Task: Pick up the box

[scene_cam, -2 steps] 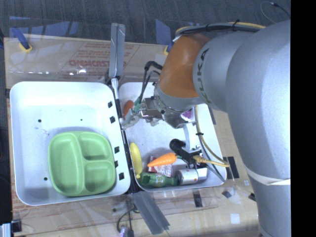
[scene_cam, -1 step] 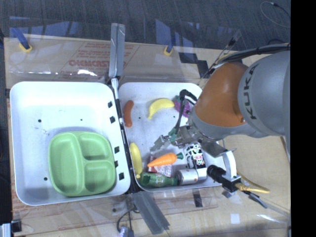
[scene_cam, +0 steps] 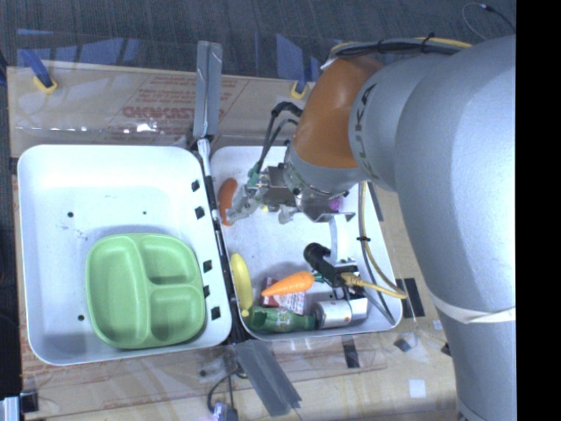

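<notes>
Brown board covers the bench point(scene_cam: 105, 103), and on it two white bins sit side by side, joined at a clipped divider. In the left bin point(scene_cam: 53, 182) lies a green plate point(scene_cam: 145, 289), well away from the work. The right bin point(scene_cam: 263, 160) holds the clutter, and most of it is heaped against the near wall. What I take for the box point(scene_cam: 294, 303), a small red-and-white pack, lies there half under a carrot point(scene_cam: 289, 283), with a green bottle point(scene_cam: 280, 320) just below it and a can point(scene_cam: 340, 311) at its right. A yellow piece point(scene_cam: 241, 279) leans on the divider beside them. The arm point(scene_cam: 351, 121) bends in from the right and hangs its gripper point(scene_cam: 245, 200) over the far part of that bin, close to a small orange thing point(scene_cam: 227, 195) by the divider and apart from the box. At this slant I cannot tell whether the gripper is apart or together, and nothing shows in it. Buried as the box is, a grasp would likely have to come from above and between its neighbours.
</notes>
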You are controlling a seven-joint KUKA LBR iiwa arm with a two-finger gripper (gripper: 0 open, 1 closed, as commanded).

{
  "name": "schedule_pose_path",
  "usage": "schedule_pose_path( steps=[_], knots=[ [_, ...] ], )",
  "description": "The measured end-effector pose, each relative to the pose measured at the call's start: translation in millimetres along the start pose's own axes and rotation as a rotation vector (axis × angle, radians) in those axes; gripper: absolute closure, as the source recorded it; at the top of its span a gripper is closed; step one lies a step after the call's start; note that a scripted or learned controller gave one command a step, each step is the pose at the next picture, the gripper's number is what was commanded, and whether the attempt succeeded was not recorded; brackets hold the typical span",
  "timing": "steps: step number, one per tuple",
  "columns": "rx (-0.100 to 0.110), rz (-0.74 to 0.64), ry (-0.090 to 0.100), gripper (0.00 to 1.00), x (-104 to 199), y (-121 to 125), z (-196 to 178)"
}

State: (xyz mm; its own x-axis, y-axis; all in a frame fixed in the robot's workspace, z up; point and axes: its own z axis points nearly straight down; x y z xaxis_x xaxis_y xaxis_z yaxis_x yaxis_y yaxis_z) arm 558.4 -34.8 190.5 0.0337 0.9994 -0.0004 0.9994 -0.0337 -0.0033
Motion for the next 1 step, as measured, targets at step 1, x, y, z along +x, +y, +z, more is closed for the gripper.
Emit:
schedule_pose_path(
  steps=[1],
  knots=[
    [0.004,0.187,0.001,0.0,-18.6,-57.1,0.3]
  ],
)
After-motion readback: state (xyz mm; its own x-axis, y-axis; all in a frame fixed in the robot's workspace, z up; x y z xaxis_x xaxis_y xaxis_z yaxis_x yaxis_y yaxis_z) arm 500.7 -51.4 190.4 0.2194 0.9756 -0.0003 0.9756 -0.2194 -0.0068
